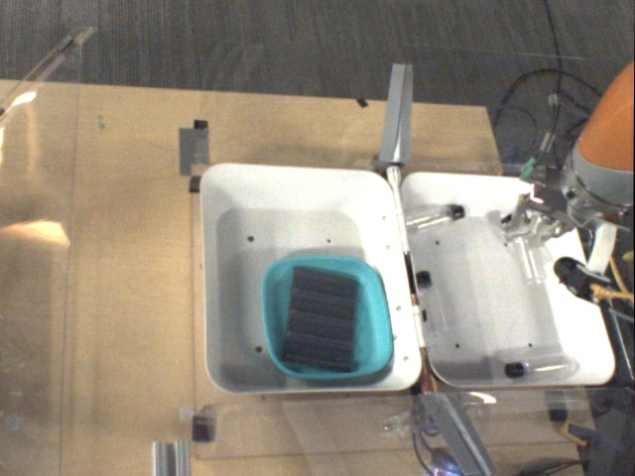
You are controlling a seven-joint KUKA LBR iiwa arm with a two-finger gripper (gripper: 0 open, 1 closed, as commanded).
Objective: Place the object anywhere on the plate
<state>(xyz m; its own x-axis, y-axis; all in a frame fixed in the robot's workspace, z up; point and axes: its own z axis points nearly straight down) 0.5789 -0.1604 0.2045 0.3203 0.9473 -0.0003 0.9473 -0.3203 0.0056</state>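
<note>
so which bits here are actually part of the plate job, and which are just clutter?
Job:
- teal plate, in the left bin
- dark ridged block, already lying on the plate
- claw, over the right bin

Lying about:
- small black pieces in the right bin
- metal post between the bins
- cables at upper right

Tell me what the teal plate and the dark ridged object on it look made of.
The teal plate looks like moulded plastic: uniform colour, rounded corners, soft sheen on its rim. The dark ridged object lying on it looks matte, perhaps foam or rubber: no glints, crosswise ribs. The view leaves that open.
</note>
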